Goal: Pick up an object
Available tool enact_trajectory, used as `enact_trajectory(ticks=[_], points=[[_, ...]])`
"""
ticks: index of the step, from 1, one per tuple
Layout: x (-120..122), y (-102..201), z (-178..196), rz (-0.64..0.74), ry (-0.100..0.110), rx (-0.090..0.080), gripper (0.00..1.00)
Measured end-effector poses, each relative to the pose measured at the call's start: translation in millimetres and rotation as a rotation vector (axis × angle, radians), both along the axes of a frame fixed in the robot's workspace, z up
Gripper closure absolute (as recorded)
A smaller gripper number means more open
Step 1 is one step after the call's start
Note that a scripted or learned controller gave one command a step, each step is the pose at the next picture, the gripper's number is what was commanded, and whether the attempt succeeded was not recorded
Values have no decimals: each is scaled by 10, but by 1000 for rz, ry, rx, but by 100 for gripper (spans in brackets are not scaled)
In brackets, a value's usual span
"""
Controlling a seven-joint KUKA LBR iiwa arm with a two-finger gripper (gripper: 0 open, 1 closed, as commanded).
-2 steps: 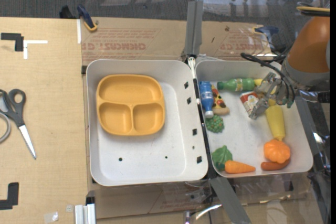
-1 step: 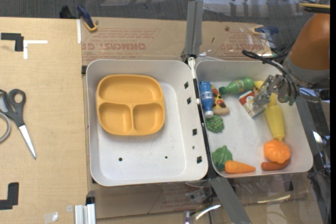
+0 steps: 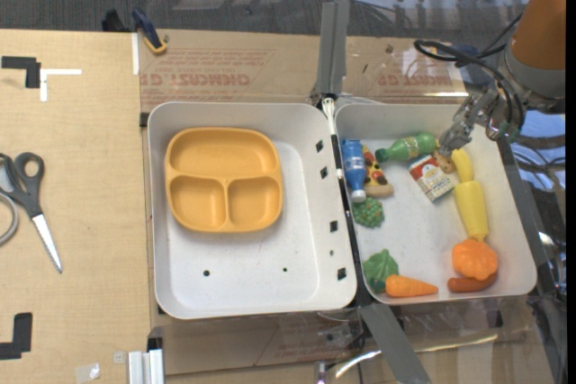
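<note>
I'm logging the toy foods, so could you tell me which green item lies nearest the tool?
The green bottle, lying beside the tool; the other green toys sit lower.

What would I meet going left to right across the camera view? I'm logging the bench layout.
Scissors → orange divided plate in the left bin → blue bottle → green bottle → yellow corn, with the gripper above the right bin.

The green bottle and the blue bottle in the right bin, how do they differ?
The green bottle lies roughly crosswise near the bin's far side, while the blue bottle lies lengthwise along the left wall. The green one is plain green; the blue one carries a label and a white end. The green one lies nearer the pincer. Both are small toys lying on their sides.
</note>
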State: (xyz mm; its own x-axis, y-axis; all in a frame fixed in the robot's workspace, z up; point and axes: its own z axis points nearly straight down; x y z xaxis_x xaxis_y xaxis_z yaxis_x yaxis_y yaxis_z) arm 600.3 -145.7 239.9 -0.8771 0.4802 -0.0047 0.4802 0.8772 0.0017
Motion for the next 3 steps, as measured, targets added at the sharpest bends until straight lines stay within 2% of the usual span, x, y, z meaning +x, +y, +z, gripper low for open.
enact_trajectory(ticks=[1,2,3], points=[[-3,-2,-4,0,1,0,0],[434,74,-1464,101,-1,0,0],[86,118,-1469,75,1,0,0]])
